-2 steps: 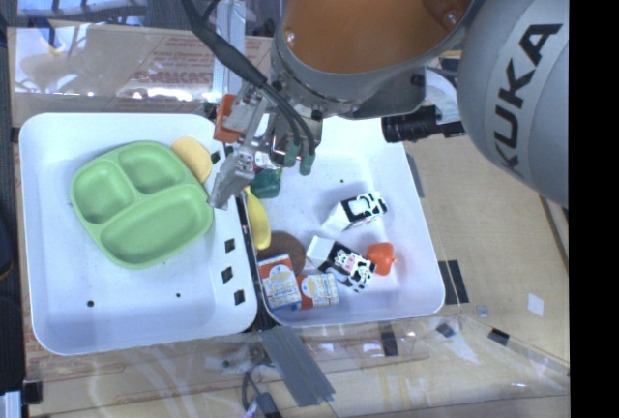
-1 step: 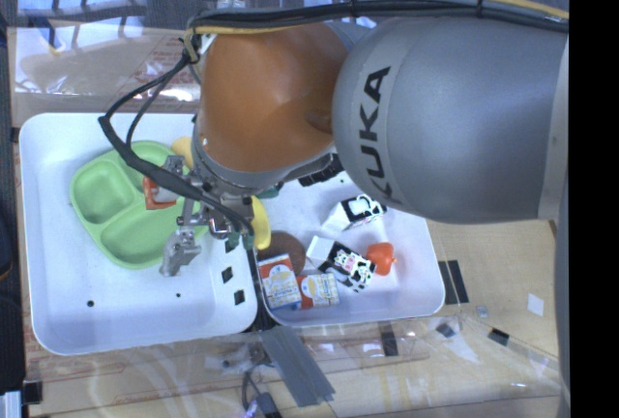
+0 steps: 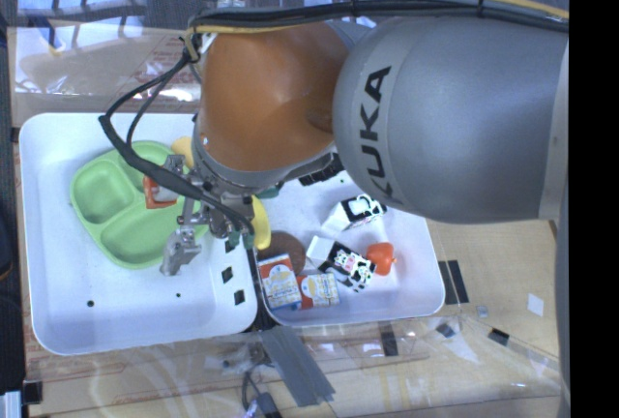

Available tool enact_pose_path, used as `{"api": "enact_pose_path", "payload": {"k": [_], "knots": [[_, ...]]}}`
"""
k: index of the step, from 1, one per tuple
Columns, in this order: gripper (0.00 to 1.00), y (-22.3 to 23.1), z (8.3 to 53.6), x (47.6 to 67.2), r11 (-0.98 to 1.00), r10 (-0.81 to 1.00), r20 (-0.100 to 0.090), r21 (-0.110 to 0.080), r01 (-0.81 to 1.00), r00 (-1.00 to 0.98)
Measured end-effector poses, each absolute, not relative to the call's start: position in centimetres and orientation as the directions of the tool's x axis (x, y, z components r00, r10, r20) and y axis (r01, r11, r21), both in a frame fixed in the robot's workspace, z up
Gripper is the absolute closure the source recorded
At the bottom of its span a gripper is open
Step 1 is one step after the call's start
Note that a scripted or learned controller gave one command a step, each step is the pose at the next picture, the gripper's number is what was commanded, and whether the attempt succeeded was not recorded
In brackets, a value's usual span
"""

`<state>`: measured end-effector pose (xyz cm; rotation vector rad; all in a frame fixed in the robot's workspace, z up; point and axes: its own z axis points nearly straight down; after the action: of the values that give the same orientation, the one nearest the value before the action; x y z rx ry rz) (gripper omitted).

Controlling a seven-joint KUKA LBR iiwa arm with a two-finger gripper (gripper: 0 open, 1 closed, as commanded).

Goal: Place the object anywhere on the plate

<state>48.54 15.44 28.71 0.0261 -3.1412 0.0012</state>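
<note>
A green divided plate (image 3: 121, 203) lies in the left bin (image 3: 58, 310). A small orange-red object (image 3: 159, 193) rests at the plate's right side, partly hidden by the wrist. My gripper (image 3: 182, 250) hangs over the plate's lower right rim, just below that object, and nothing is visibly held in it. The orange wrist band and grey arm cover the area between the two bins. A yellow piece (image 3: 181, 147) peeks out at the plate's upper right edge.
The right bin (image 3: 426, 295) holds two cow-patterned toys (image 3: 348, 264), an orange toy (image 3: 381, 256), two small cartons (image 3: 279, 283) and a brown round item (image 3: 287, 247). Another yellow piece (image 3: 259, 224) shows beside the wrist. Black cables loop over the plate's right side.
</note>
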Motion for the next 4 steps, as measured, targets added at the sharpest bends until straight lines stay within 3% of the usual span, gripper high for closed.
{"api": "enact_pose_path", "payload": {"k": [4], "knots": [[0.00,15.44,28.72,48.54,1.000,-0.017,0.000,-0.001,-0.017,-1.000]]}}
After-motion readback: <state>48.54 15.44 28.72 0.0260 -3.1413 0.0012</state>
